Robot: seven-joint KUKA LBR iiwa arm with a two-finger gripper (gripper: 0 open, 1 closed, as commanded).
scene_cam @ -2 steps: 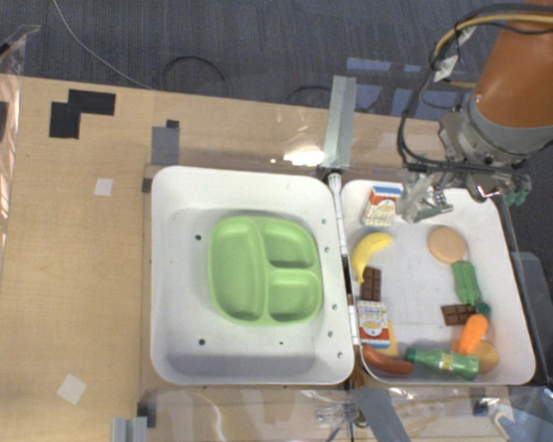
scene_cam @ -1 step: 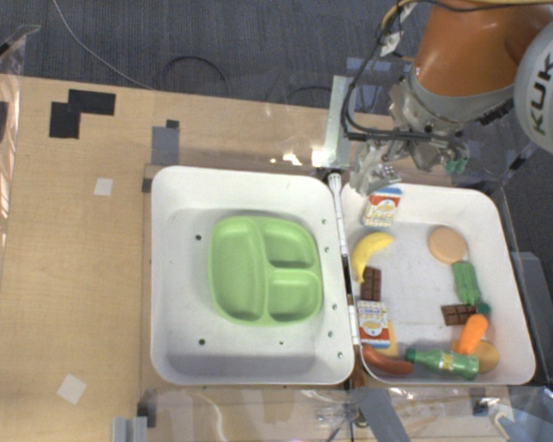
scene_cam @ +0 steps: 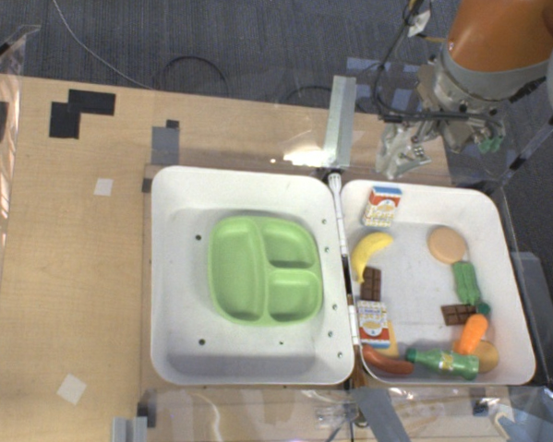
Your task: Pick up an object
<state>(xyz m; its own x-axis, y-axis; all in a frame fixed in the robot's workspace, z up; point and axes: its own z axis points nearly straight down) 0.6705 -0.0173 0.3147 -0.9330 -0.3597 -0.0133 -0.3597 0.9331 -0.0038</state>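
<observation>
The right bin (scene_cam: 507, 237) holds several toy foods: a small carton (scene_cam: 383, 207) at its far left corner, a banana (scene_cam: 372, 251), a chocolate bar (scene_cam: 371, 284), a second carton (scene_cam: 373, 322), a red sausage (scene_cam: 387, 363), a green bottle (scene_cam: 445, 362), an orange carrot (scene_cam: 472, 333), a green pickle (scene_cam: 466, 283) and a round tan cookie (scene_cam: 448, 244). My gripper (scene_cam: 403, 156) hangs high over the bench just beyond the bin's far left corner, above the small carton. Its fingers stand apart with nothing between them.
The left bin (scene_cam: 169, 330) holds a green divided plate (scene_cam: 265, 270). A metal post (scene_cam: 340, 126) rises at the back between the bins, close to the left of the gripper. Black cables loop above the wrist.
</observation>
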